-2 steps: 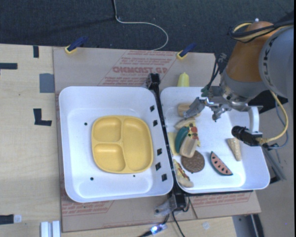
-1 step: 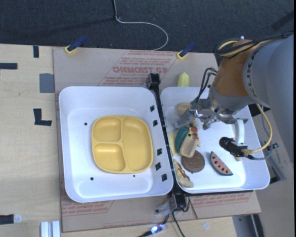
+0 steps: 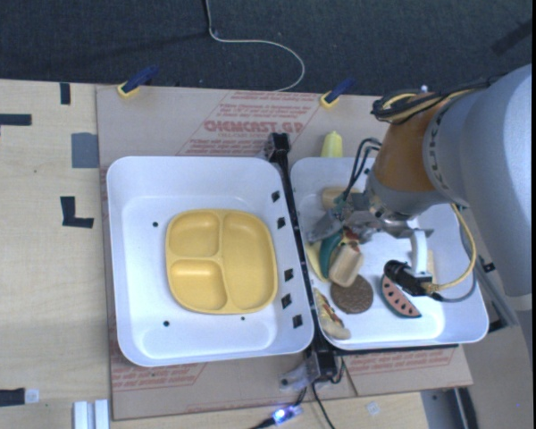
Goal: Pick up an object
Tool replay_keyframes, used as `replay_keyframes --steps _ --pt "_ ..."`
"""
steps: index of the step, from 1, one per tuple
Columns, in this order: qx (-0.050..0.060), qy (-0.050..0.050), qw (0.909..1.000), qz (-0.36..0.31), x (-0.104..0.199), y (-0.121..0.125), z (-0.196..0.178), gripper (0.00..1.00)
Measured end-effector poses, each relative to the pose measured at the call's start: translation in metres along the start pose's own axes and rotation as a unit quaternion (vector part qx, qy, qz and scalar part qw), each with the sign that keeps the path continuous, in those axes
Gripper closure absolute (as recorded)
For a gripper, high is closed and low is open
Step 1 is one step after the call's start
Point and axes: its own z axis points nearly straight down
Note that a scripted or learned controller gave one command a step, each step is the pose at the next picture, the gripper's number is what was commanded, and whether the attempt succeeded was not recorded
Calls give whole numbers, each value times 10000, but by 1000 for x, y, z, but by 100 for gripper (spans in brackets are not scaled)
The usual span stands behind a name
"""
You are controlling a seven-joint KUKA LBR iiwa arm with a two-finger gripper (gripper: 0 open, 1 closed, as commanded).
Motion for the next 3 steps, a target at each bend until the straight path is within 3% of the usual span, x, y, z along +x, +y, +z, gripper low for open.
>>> replay_keyframes --steps 1,3 --pt "-2 1 10000 -5 0 0 -12 100" --pt "-27 6 10000 -4 4 12 -115 100"
